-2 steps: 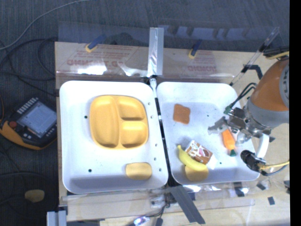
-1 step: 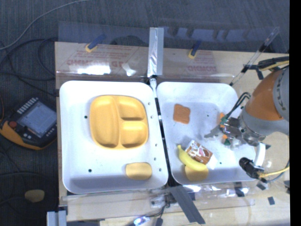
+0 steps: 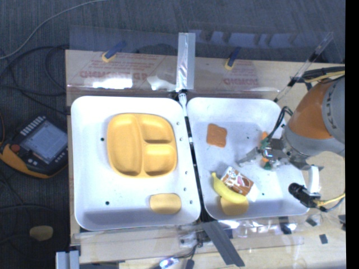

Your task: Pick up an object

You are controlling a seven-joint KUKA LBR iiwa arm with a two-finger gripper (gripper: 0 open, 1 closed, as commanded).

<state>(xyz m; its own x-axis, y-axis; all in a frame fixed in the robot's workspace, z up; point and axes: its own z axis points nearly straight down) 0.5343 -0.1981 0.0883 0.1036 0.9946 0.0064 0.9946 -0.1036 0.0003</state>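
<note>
In the right bin (image 3: 247,108) lie an orange square piece (image 3: 216,135), a yellow banana (image 3: 222,188), a small red-and-white packet (image 3: 236,180) resting against the banana, and a round yellow piece (image 3: 234,205) at the front wall. My gripper (image 3: 262,154) hangs low over the bin's right half, to the right of the packet and apart from it. Small orange and green bits show right at the gripper's tip; I cannot make out what they are. The grey arm with its orange band (image 3: 314,116) comes in from the right.
The left bin (image 3: 84,150) holds a yellow divided plate (image 3: 141,144) and a tan oval piece (image 3: 165,203) near its front. A ridge (image 3: 190,150) separates the bins. A handheld pendant (image 3: 36,144) lies on the floor at left. Cables run by the bench's right edge.
</note>
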